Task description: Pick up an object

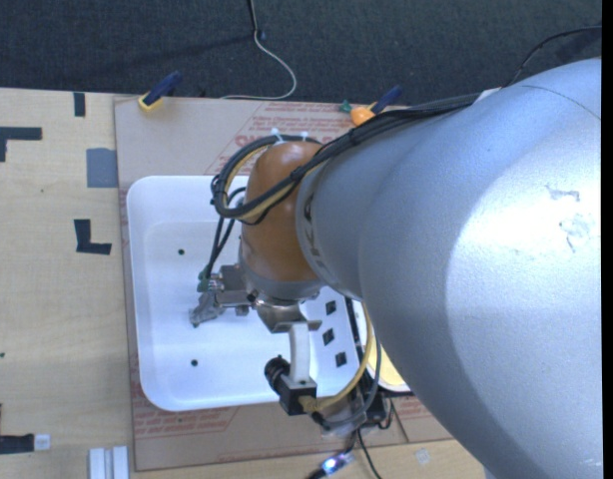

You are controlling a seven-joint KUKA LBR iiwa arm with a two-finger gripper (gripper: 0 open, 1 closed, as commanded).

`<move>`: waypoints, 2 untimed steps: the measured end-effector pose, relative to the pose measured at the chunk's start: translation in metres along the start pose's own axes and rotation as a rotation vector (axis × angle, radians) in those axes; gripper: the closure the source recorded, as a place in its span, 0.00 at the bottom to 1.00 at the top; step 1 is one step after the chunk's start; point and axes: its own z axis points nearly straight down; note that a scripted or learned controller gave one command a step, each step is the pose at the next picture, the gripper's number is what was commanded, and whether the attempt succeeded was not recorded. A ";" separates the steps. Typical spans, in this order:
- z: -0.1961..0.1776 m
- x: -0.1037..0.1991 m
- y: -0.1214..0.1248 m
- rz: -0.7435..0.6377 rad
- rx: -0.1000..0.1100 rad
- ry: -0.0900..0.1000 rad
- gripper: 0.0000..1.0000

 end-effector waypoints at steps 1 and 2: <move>-0.005 0.002 -0.002 -0.005 0.008 -0.002 1.00; -0.075 0.015 0.072 -0.004 -0.006 0.001 1.00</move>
